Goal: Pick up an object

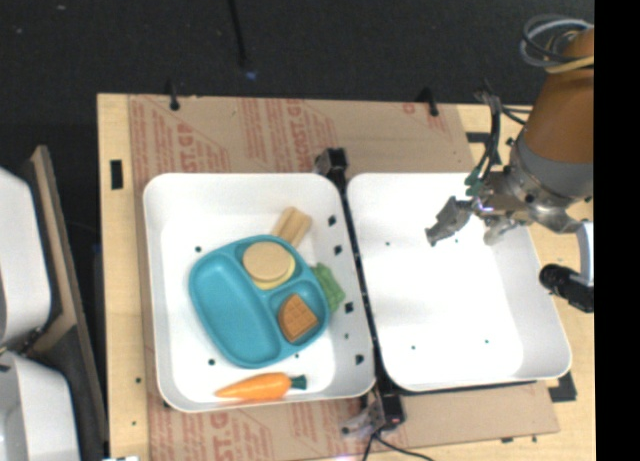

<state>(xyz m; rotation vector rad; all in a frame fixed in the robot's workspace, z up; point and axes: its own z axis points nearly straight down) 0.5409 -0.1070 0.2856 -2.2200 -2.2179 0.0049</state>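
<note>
My gripper (470, 226) hangs over the upper right part of the right bin (455, 349), its two fingers spread open with nothing between them. In the left bin (170, 249) lies a blue divided tray (230, 314) carrying a round tan cookie (269, 261) and a brown waffle-like piece (298, 317). A tan wooden block (293, 224) rests just above the tray, a green piece (331, 287) pokes out at its right side, and an orange carrot (258, 386) lies near the bin's front wall.
The bins stand side by side on a cardboard-covered bench (240, 134), joined by black clips along the middle divider (350, 249). The arm's orange band (562, 119) rises at the right edge. White objects (20, 249) stand off the bench at the left.
</note>
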